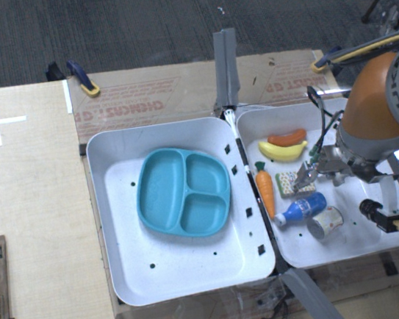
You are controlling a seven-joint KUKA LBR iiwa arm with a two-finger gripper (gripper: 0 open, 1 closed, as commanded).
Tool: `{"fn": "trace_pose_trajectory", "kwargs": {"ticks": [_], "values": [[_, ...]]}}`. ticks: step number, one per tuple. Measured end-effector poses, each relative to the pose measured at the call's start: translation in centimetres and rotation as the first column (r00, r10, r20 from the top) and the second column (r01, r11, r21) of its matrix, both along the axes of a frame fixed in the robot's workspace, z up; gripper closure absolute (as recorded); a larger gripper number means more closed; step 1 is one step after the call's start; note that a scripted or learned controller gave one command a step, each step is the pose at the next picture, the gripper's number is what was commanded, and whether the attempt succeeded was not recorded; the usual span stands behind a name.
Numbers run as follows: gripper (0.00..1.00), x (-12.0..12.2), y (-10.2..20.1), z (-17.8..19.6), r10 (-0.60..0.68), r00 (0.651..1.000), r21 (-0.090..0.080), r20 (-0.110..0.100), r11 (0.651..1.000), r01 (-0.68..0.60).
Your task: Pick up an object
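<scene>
**Grey arm low over the right bin's clutter**

Grey metal fingers of the gripper (307, 176) reach down into the right bin (360, 242), tips close above a small speckled block (287, 183). Whether they are spread or closed cannot be told from this angle, and nothing is seen between them.

Taking the gripper as the dial's centre: the block lies just at 9 o'clock, almost under the tips. A blue bottle (301, 210) lies on its side at 6 o'clock, white cap pointing left. Just beyond the bottle, toward 5 o'clock, a silver can (325, 222) lies tipped over, touching or nearly touching the bottle. A carrot (265, 191) lies lengthwise at 9 o'clock, past the block, along the bin's left wall with its green top pointing up the picture. At 11 o'clock a banana (283, 151) curves across the bin, and an orange sausage-shaped piece (287, 137) lies just behind it, the two touching.

At 3 o'clock the wrist widens into the arm (370, 111), whose orange band rises toward 2 o'clock. A black fitting (377, 214) with cables hangs at 4 o'clock.

Well apart at 9 o'clock, the left bin (128, 277) holds a teal plate (183, 191) with three compartments, lying flat near the middle.
</scene>
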State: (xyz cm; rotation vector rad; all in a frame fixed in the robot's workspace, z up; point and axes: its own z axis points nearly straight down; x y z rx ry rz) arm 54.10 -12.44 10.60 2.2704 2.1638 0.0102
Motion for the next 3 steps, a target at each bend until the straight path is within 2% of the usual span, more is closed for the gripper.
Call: {"fn": "trace_pose_trajectory", "kwargs": {"ticks": [1, 2, 3], "values": [[0.00, -0.95, -3.87, -0.63, -0.133, 0.991, -0.002, -0.007, 0.991, 0.133], [1.00, -0.92, -3.85, 0.29, -0.133, 0.991, -0.001, -0.007, 0.991, 0.133], [0.00, -0.92, -3.85, 0.29, -0.133, 0.991, -0.001, -0.007, 0.991, 0.133]]}}
